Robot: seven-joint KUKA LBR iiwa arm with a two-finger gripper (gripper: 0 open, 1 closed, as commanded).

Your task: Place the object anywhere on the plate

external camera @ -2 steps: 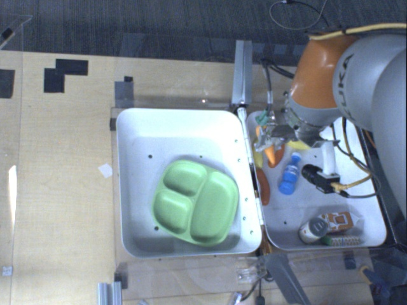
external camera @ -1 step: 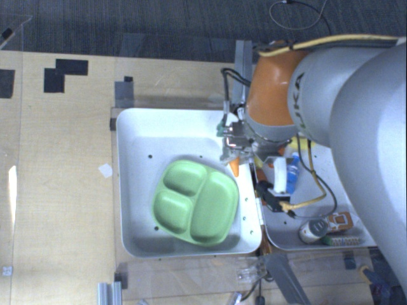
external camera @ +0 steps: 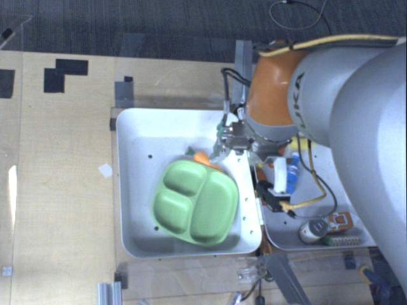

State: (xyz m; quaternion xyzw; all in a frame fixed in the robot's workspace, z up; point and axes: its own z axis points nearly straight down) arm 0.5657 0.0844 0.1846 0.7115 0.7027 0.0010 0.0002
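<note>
1. I see a pale wooden bench (external camera: 57, 189) bearing two shallow white bins, with dark carpet beyond.
2. The left bin (external camera: 137, 170) holds one glossy green plate (external camera: 196, 201), rounded, with three compartments.
3. One small orange object (external camera: 201, 159) lies at the plate's far edge.
4. The gripper (external camera: 224, 146) hangs just right of it; whether it is apart or together, I cannot tell.
5. The right bin (external camera: 286, 237) holds several small items.

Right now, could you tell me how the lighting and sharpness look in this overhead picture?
In the camera view, light is even and soft; the green plate casts a faint shadow on the left bin. The arm near the lens looks large and soft-edged, and the orange object by the gripper is small and blurry.
</note>
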